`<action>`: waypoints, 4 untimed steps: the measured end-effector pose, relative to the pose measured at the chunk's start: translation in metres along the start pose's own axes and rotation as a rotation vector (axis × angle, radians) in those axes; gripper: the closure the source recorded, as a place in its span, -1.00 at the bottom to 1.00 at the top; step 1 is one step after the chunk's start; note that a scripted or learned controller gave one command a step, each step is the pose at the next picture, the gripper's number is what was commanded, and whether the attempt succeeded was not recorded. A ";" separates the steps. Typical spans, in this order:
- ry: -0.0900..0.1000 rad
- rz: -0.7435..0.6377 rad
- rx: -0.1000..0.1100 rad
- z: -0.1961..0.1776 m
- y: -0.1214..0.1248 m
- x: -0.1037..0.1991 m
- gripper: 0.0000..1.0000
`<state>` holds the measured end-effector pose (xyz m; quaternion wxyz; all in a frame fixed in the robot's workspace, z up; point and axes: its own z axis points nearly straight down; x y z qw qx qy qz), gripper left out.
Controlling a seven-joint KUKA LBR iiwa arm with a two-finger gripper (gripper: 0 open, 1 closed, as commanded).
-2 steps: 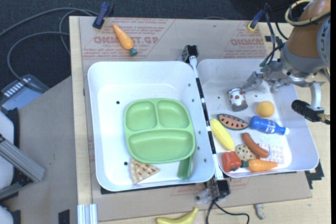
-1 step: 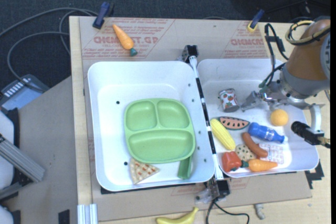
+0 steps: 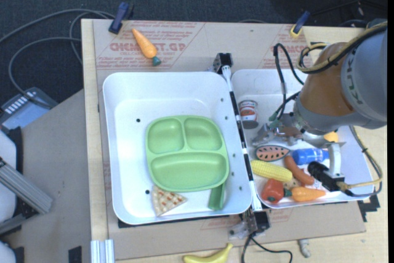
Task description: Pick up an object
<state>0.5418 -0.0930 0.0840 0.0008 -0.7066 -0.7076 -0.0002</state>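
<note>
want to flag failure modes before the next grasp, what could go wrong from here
1. The toys in the right bin are packed tight: the corn, watermelon slice and hot dog lie close together, so a grasp may catch two or slip.
2. The end effector is close to the can and could tip it.

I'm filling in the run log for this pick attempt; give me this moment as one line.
phase: arm over right bin | gripper: low above watermelon slice, nothing seen held | near: corn, can | left bin: green tray
</note>
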 end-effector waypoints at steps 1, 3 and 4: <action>-0.002 0.003 0.001 -0.001 -0.032 -0.094 -1.00; -0.001 -0.001 -0.003 -0.076 -0.006 -0.036 1.00; -0.001 0.000 -0.002 -0.123 0.030 0.044 1.00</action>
